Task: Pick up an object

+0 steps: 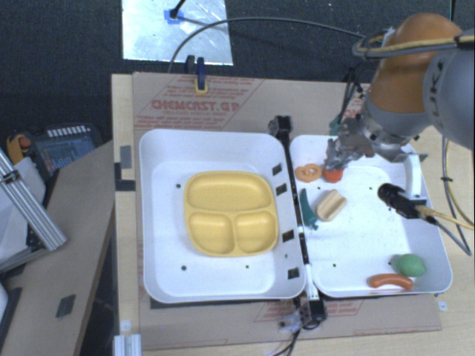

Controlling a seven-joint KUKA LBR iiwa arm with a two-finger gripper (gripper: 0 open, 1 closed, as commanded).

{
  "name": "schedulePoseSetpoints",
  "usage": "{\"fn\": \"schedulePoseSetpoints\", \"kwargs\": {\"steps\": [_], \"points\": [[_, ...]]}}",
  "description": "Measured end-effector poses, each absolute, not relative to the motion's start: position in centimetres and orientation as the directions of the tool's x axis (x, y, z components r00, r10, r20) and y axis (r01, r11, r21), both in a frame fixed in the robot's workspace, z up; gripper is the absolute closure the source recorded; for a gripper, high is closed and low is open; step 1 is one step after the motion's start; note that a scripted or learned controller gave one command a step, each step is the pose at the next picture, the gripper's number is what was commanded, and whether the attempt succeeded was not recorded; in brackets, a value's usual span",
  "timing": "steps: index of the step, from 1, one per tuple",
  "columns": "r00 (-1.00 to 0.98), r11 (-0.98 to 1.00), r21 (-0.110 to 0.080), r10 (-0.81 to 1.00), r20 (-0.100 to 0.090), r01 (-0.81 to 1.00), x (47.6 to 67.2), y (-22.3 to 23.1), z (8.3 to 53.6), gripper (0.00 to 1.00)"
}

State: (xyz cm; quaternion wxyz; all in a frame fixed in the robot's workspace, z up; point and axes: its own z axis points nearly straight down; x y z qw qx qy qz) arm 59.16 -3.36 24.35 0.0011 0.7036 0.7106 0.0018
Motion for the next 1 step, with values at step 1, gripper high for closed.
{"fn": "schedulePoseSetpoints", "kwargs": {"steps": [1], "points": [[-0.009, 0.009, 0.002, 1.0, 0.001, 1.0, 60.76, 1.43, 22.95, 1.0]]}}
